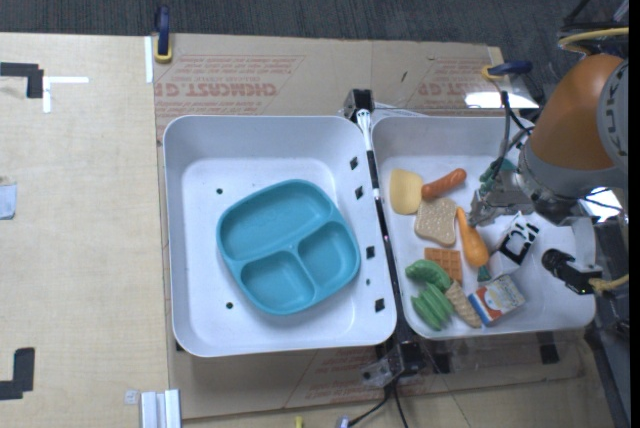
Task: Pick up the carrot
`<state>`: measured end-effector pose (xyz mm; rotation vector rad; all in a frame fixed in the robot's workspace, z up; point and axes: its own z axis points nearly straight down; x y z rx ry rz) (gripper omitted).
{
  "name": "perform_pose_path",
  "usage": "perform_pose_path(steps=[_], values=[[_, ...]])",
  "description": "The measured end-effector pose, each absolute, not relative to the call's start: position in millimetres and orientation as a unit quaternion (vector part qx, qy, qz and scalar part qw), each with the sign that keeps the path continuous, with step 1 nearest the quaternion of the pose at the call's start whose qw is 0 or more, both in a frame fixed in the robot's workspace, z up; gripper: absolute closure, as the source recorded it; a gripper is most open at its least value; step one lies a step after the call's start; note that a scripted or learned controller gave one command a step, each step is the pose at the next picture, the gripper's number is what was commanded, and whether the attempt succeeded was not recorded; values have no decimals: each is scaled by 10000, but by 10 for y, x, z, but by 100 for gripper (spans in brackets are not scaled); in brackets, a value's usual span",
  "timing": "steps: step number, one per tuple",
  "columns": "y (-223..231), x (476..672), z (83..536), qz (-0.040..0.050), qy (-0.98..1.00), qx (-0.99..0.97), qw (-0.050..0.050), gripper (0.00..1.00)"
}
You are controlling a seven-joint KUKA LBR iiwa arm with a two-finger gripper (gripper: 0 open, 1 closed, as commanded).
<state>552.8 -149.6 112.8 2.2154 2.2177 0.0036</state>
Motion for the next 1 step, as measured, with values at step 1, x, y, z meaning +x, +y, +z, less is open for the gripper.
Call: perform_pose_path(steps=[1], values=[[-1067, 5150, 1454, -11, 6736, 7391, -16, 100]])
